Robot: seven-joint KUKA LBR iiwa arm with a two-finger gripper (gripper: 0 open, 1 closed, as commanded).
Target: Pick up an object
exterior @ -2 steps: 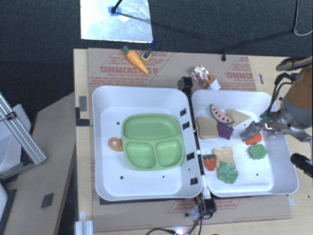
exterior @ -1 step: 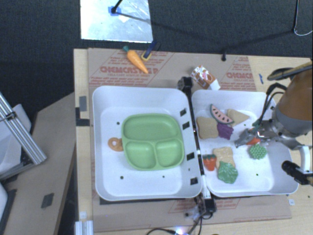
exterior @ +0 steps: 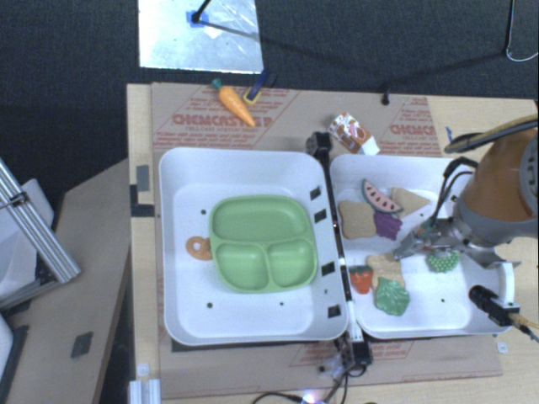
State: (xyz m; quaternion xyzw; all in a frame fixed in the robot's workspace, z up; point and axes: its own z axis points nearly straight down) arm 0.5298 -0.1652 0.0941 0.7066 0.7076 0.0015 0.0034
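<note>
My gripper (exterior: 418,244) hangs low in the right bin (exterior: 421,322), reaching in from the right. Its dark fingers point left toward a tan cracker-shaped piece (exterior: 386,264) and sit beside a green bumpy toy (exterior: 441,261). Around it lie a purple piece (exterior: 386,224), a tan bread slice (exterior: 357,220), a watermelon slice (exterior: 376,196), another tan piece (exterior: 410,199), a red and orange toy (exterior: 361,279) and a green leafy toy (exterior: 392,296). I see nothing clearly between the fingers.
The left bin (exterior: 181,225) holds a green divided plate (exterior: 261,242) and a small orange ring (exterior: 200,247). Behind the bins on the bench lie a toy carrot (exterior: 236,104) and a wrapped snack (exterior: 352,133). A black divider (exterior: 330,225) runs between the bins.
</note>
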